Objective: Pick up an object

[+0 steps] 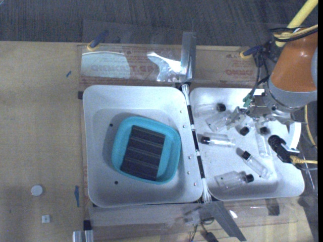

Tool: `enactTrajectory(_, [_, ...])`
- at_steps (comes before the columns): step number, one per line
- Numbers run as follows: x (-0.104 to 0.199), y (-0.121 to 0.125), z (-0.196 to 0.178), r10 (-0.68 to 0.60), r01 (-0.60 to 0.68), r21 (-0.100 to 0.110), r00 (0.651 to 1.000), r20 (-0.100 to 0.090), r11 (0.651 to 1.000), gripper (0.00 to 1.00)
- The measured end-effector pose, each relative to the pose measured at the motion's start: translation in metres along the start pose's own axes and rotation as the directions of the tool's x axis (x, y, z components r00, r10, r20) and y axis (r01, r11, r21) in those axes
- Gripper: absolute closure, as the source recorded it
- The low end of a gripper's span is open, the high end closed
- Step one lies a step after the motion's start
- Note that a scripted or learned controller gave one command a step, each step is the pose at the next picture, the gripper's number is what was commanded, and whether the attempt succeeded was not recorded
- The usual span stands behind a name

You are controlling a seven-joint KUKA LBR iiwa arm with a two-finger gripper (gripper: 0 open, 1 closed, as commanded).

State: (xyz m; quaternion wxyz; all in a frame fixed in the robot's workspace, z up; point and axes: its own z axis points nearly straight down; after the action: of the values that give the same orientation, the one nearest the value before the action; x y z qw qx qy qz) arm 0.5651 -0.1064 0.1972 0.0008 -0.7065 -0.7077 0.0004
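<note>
From the camera view we see 2 white bins side by side. The left bin [96,150] holds a teal tray [146,149] with a dark ribbed block [144,153] in it. The right bin [290,185] holds several small clear vials with black caps, scattered well apart. The arm [295,67] reaches in from the right, and the gripper [247,116] sits low over the upper part of the right bin.

We judge the nearest candidate to be the clear vial [217,119] just to the gripper's left, its long axis running roughly left to right toward the gripper. Another vial [217,141] lies below it. Nothing visibly sits in the gripper.
</note>
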Motion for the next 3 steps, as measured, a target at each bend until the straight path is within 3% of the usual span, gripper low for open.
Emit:
enactTrajectory(1, [-0.079,0.054,0.088,-0.125,0.126,-0.031,0.992,0.014,0.992,0.00])
enactTrajectory(2, [-0.054,0.015,0.109,-0.101,0.101,-0.007,0.995,0.002,0.995,0.00])
enactTrajectory(3, [-0.014,0.028,0.109,-0.068,0.068,-0.011,0.998,0.002,0.998,0.00])
